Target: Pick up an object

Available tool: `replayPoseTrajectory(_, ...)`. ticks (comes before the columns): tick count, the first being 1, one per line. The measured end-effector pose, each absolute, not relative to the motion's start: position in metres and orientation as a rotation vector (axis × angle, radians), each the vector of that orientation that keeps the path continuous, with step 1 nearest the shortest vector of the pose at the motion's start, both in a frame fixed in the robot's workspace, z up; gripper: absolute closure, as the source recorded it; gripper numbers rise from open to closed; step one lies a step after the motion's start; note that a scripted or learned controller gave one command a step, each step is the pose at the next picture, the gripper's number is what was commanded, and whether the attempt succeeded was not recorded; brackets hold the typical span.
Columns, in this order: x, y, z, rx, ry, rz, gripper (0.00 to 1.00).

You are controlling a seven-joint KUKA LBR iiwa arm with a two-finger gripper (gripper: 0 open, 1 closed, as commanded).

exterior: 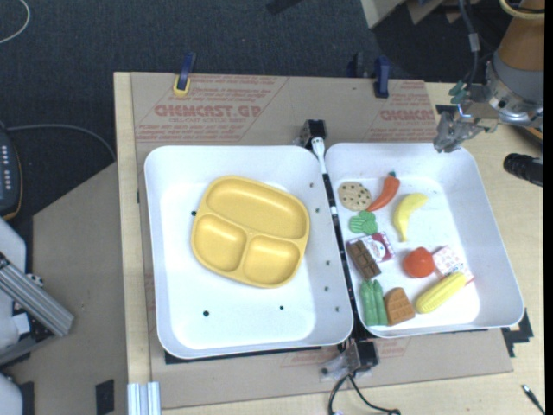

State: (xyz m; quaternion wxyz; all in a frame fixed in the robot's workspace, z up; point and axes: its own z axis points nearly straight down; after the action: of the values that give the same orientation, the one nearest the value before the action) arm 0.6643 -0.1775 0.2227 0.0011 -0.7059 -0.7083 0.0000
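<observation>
Reading "CHEMCAST GP" on the tabletop point(216, 111) board, two white bins point(173, 232), one yellow tray point(251, 230), pincer point(448, 138) at right bin's point(492, 232) far rim, grip state unclear.

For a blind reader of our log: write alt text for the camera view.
The gripper hangs above the far rim of the right bin, which holds toy foods, among them a banana, a tomato, a cookie and a corn cob. The left bin holds a yellow divided plate.
</observation>
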Motion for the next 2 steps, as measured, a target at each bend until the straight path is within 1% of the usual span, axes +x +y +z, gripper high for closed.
replayPoseTrajectory(1, 0.644, -0.134, 0.216, -2.215, -2.223, 0.000, 1.00)
replayPoseTrajectory(2, 0.628, -0.086, 0.232, -2.214, -2.225, -0.002, 1.00)
